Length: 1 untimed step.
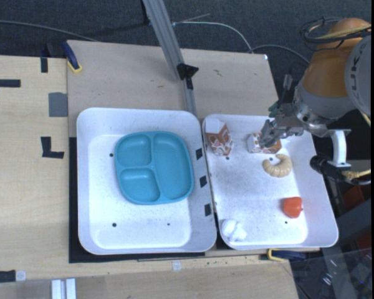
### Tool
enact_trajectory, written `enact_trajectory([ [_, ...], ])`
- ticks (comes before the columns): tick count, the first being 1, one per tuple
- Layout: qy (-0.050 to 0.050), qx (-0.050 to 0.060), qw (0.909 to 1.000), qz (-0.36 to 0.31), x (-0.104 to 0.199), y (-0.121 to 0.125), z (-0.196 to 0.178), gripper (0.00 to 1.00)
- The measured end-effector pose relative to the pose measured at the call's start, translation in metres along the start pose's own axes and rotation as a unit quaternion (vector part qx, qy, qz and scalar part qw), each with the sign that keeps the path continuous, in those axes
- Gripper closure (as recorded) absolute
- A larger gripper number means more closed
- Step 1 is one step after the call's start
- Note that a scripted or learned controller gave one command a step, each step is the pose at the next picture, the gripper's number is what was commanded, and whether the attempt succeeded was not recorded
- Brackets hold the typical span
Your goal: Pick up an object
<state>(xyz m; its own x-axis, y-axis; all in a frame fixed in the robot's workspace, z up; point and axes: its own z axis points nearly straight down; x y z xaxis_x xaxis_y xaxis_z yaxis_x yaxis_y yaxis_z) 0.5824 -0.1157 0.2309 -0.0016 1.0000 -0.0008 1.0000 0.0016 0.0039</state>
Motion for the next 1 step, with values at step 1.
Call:
enact_trajectory([
  [1,0.001,0.003,1.0,-0.002,0.0529,-0.0066,0.0113,1.0],
])
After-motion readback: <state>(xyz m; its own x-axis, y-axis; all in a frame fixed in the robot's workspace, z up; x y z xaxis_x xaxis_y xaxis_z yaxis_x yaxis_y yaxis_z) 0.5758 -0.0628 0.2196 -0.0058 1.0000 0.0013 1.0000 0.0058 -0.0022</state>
